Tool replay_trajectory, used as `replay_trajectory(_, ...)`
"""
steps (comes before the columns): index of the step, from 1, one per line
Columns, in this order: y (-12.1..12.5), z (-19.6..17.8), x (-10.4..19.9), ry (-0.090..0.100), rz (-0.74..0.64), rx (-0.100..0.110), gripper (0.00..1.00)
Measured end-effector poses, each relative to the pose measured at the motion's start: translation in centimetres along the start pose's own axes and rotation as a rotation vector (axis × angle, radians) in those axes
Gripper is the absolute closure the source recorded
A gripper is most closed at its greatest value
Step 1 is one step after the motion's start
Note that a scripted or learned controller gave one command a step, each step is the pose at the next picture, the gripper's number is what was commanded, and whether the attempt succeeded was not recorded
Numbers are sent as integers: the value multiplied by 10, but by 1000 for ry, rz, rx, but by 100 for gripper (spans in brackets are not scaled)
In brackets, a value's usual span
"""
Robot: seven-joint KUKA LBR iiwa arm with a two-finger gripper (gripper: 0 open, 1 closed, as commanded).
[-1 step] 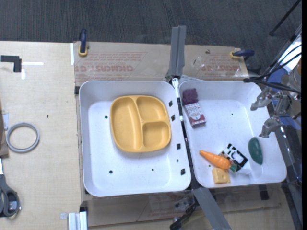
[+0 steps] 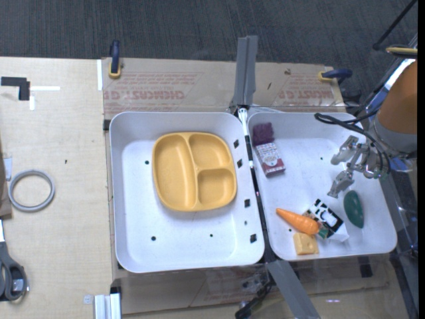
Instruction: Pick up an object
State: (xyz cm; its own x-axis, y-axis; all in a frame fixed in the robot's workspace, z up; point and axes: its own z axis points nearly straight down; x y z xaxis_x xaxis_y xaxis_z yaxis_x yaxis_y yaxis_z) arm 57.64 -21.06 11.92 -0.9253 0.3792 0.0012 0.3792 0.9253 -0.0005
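Grey tape roll [image 2: 30,190] on the bench at far left, yellow divided plate [image 2: 194,171] in the left bin [image 2: 133,244], carrot [image 2: 297,220] low in the right bin [image 2: 302,138], green object [image 2: 353,208] just below the gripper [image 2: 345,168], fingers spread, gripping nothing.

Two white bins [image 2: 126,198]. One holds a yellow divided plate [image 2: 194,171]. The other holds an orange carrot [image 2: 297,220], dark green oval [image 2: 353,209], purple packet [image 2: 263,133], and black-and-white patterned card [image 2: 327,216]. My arm [image 2: 398,108] has an orange band.
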Motion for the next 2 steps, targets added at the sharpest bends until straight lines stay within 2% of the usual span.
replay_trajectory(1, 62, -3, -46, -5, 277, 0, 0)
replay_trajectory(2, 1, 12, -2, -3, 546, 0, 0)
